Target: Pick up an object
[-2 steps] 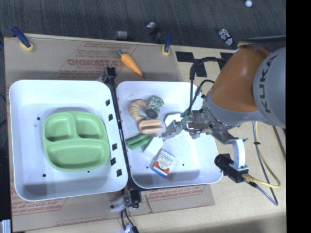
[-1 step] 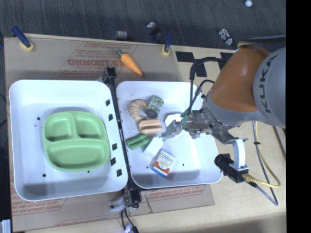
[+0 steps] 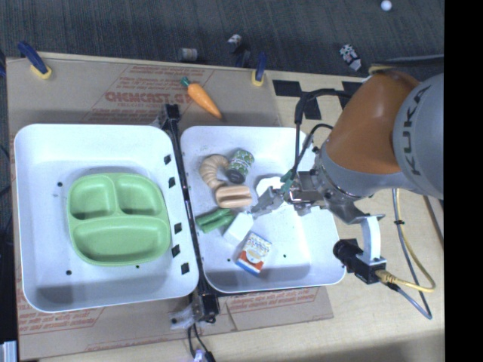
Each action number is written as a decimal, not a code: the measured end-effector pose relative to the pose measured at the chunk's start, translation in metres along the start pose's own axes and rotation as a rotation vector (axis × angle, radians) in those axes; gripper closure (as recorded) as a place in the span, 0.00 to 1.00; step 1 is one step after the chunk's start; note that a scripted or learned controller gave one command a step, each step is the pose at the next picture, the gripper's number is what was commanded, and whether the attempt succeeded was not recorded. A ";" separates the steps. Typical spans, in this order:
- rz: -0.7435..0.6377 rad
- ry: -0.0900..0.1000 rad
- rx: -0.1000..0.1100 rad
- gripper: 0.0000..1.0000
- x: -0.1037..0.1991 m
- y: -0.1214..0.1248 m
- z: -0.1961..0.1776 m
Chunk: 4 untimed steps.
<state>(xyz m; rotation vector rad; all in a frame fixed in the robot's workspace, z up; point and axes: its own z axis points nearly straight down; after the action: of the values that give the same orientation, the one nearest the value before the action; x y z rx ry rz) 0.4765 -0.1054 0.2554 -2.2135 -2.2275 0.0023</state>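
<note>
My gripper (image 3: 262, 200) hangs over the middle of the right bin (image 3: 298, 271), reaching in from the right. Its metal fingers (image 3: 267, 196) point left, and nothing shows between them. Just left of the fingertips lies a tan hot dog bun (image 3: 233, 196). Below that sits a green pepper-like toy (image 3: 215, 219). A curved beige croissant piece (image 3: 212, 169) and a small green can (image 3: 240, 161) lie toward the bin's back. A small white and blue carton (image 3: 253, 253) rests near the front wall.
The left bin (image 3: 38, 277) holds a green divided plate (image 3: 118, 217). An orange toy carrot (image 3: 202, 99) lies on the cardboard behind the bins. The grey and orange arm (image 3: 377, 138) covers the right bin's right side.
</note>
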 end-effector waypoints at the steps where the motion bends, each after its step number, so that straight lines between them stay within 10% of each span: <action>1: 0.000 0.000 0.000 0.00 0.000 0.000 0.000; 2: 0.002 -0.001 -0.002 0.00 -0.074 0.035 -0.005; 3: -0.001 0.002 0.000 0.00 -0.105 0.068 0.164; 4: -0.004 0.001 0.001 1.00 -0.105 0.068 0.153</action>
<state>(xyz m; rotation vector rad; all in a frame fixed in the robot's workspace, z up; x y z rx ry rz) 0.5444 -0.2102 0.1020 -2.2080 -2.2308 0.0027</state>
